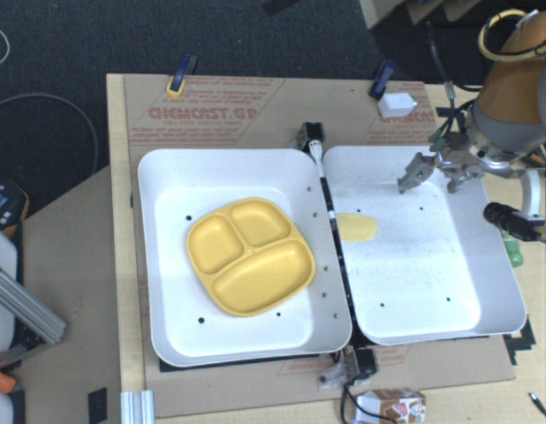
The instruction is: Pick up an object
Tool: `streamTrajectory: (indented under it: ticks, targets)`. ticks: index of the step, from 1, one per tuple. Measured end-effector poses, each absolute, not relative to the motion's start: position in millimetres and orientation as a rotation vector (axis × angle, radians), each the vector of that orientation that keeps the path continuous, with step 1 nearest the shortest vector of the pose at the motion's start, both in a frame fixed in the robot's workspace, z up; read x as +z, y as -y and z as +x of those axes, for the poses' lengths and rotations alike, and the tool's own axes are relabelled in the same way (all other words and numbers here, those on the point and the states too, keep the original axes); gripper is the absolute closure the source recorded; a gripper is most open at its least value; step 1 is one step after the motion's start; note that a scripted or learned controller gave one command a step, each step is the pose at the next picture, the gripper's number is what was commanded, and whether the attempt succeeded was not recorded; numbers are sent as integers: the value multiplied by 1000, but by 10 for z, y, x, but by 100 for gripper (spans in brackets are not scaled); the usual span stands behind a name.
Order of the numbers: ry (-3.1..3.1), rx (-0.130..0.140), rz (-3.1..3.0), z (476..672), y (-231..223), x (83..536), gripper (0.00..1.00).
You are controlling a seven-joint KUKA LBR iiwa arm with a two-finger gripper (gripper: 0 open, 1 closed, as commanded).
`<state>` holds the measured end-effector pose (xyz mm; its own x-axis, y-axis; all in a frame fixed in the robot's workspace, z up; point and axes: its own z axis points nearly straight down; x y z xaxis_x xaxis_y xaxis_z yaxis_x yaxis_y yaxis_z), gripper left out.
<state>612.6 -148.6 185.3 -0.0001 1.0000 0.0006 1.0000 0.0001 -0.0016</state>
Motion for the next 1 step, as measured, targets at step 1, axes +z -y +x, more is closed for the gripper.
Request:
streamTrajectory:
  ticks: [1]
  targets:
    - [2238, -17, -2217, 5970, 748, 2945, 0]
